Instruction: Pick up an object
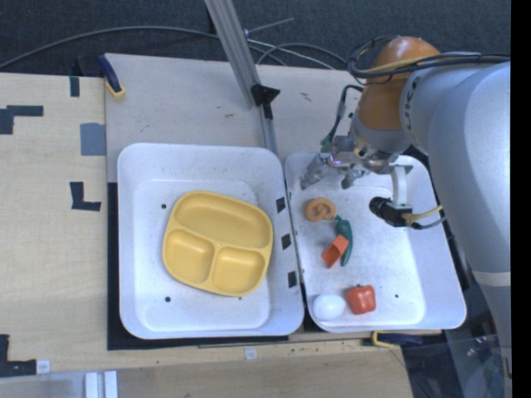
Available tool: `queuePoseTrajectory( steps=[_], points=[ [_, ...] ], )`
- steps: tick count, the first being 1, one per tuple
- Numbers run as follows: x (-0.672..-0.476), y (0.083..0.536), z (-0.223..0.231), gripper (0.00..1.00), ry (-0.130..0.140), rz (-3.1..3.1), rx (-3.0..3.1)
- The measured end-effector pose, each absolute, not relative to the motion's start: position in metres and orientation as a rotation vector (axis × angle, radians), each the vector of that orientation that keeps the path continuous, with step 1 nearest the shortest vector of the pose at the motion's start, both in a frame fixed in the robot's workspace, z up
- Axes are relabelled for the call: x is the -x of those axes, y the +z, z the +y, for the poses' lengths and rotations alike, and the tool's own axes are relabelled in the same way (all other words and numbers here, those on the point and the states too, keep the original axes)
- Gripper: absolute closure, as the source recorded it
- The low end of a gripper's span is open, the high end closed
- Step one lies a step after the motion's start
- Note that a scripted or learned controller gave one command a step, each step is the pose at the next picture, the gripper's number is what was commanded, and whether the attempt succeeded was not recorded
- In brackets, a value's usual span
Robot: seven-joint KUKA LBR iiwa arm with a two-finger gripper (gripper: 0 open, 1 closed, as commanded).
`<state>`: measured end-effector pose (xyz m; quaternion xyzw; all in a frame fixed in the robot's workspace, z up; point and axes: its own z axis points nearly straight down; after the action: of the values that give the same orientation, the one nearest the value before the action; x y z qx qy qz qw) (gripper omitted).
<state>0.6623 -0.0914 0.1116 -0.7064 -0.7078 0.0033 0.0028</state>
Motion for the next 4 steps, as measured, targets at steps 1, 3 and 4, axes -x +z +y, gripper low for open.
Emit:
queuePoseTrajectory(
  steps=[1,3,4],
  points=[
    [-0.662,0.087,-0.091,0.0,0.005,-2.224,2.218],
    [-0.664,0.141,-0.089,1.0,-0.004,-2.225,2.221],
    [-0.666,0.205,-0.091,1.0,-0.006,-2.227,2.223]
  ],
)
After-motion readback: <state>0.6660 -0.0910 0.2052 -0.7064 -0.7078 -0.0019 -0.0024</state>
